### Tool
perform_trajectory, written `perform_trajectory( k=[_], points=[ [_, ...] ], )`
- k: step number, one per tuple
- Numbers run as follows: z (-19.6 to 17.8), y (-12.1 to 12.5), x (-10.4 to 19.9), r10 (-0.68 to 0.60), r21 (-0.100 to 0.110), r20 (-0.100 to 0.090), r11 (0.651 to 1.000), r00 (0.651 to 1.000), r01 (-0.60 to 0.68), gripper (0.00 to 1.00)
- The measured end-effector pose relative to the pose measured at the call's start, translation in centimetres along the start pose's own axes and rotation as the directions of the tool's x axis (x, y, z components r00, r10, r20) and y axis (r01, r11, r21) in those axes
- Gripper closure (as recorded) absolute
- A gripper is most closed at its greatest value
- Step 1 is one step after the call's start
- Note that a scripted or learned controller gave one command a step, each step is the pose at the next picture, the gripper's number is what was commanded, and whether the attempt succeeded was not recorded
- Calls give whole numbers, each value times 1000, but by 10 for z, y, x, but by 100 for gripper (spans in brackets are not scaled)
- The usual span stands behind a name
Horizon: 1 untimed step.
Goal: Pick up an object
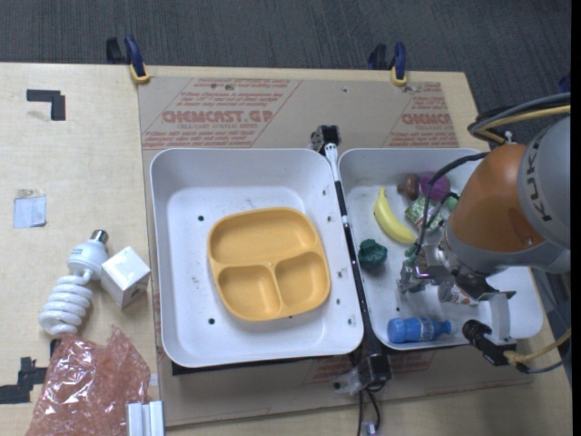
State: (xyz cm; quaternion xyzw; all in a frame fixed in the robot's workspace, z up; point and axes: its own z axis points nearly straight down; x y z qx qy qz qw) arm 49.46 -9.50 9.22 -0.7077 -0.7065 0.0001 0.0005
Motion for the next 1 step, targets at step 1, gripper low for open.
perform_trajectory(
  k=[1],
  points=[
    [0, -17, 0, 0, -1, 0, 1000, 1000, 0, 0]
  ],
)
